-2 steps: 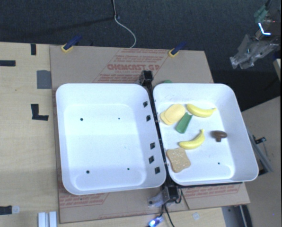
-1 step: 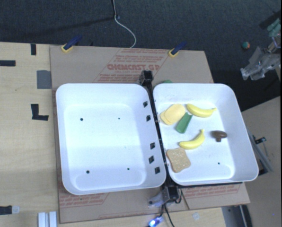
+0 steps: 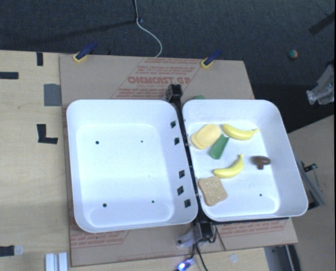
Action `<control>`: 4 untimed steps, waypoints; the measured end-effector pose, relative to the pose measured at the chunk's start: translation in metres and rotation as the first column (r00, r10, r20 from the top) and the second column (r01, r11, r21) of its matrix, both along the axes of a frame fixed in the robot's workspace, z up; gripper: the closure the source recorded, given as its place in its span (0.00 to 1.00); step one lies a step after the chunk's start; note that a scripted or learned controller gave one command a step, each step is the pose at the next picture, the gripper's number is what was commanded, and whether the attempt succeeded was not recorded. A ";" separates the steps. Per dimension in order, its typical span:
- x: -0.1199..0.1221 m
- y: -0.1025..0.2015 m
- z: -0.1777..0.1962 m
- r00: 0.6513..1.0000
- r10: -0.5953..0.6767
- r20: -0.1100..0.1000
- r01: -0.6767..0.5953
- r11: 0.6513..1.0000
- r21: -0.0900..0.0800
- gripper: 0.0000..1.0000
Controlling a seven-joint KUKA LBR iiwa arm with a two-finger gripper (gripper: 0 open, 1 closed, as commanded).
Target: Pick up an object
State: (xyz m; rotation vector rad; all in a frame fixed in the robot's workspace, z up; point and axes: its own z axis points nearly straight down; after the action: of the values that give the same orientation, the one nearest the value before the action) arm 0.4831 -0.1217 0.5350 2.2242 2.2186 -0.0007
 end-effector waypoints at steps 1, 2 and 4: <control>0.050 -0.015 -0.001 1.000 0.002 0.001 -0.002 1.000 -0.002 1.00; 0.022 0.002 0.000 1.000 0.003 0.000 -0.003 1.000 0.000 1.00; 0.066 -0.038 -0.002 1.000 0.003 0.000 -0.003 1.000 -0.002 1.00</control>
State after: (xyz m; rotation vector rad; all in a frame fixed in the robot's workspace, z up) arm 0.5494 -0.1599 0.5335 2.2201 2.2203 -0.0028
